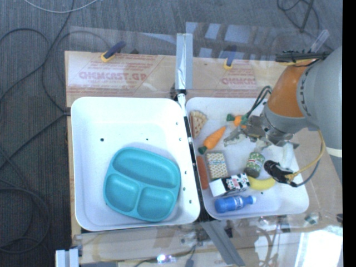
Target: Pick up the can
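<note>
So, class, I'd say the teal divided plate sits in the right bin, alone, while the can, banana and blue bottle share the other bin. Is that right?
Not quite. The camera view shows the teal divided plate in the left bin, not the right one. The rest holds: it lies there alone, while the can, banana and blue bottle share the other bin.

Smooth, matt white plastic is seen in both bins [83, 149]. The teal tray [143, 184] looks like smooth plastic with a faint sheen. The can [255, 163] is wrapped in a printed label. The floor [33, 43] appears covered in rough grey carpet.
</note>
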`<state>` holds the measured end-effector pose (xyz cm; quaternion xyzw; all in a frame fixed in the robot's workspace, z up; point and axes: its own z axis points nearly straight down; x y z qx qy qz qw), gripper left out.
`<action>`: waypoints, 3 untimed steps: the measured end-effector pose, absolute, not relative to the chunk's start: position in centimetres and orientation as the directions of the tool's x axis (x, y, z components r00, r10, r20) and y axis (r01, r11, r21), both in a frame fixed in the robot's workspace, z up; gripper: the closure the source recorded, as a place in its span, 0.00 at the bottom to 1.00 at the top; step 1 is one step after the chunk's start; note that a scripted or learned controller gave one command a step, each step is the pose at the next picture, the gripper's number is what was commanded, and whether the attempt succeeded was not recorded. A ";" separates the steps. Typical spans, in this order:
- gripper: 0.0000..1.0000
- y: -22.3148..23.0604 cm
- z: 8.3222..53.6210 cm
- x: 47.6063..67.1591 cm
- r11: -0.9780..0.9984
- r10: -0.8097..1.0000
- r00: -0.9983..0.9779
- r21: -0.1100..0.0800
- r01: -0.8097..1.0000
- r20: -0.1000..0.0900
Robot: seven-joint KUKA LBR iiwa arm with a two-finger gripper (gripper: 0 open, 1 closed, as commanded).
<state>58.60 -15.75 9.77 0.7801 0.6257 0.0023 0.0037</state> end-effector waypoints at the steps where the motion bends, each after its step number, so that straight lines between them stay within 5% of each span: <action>1: 0.00 -20.2 9.0 56.3 -0.262 0.965 0.262 0.007 0.965 0.015; 2: 1.00 -20.5 10.0 56.3 -0.262 0.965 0.262 0.012 0.965 0.006; 3: 0.00 -20.3 10.0 56.4 -0.260 0.966 0.260 0.010 0.965 0.008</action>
